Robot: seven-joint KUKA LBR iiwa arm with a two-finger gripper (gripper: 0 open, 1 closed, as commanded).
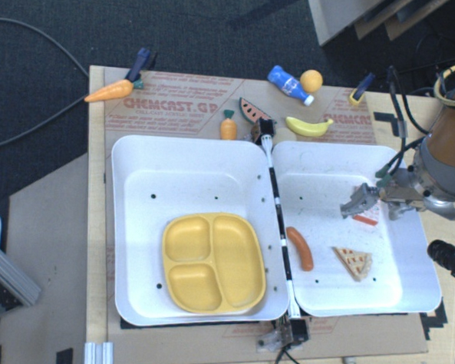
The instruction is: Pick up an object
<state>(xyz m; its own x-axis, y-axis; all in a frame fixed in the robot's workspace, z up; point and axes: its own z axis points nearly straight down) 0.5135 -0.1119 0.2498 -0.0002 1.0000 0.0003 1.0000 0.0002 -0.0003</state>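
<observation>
A wooden bench [171, 105] printed with faint red lettering stands on dark carpet, carrying two shallow white bins side by side. The left bin [136, 172] holds a yellow divided plate [213, 261] with three compartments. In the right bin [407, 265] lie a red-orange sausage [299, 248] near the dividing rim, a triangular toast-coloured wedge [353, 262] toward the front, and a small red sliver [366, 220] that is partly covered by the gripper and too small to identify.

The arm [449, 145] enters from the right, its upper part cut off by the frame edge. Its gripper [362, 202] sits low over the right bin, just above the red sliver; the grey finger parts blur together, so whether it is spread or closed cannot be told, and nothing is visibly between them.

Behind the bins, on the bench's far edge, rest a carrot [110, 92], a smaller orange piece [228, 128], a watermelon slice [253, 110], a blue bottle [289, 84], an orange ball [311, 80] and a banana [308, 127]. Two blue clamps [139, 63] grip the far edge.
</observation>
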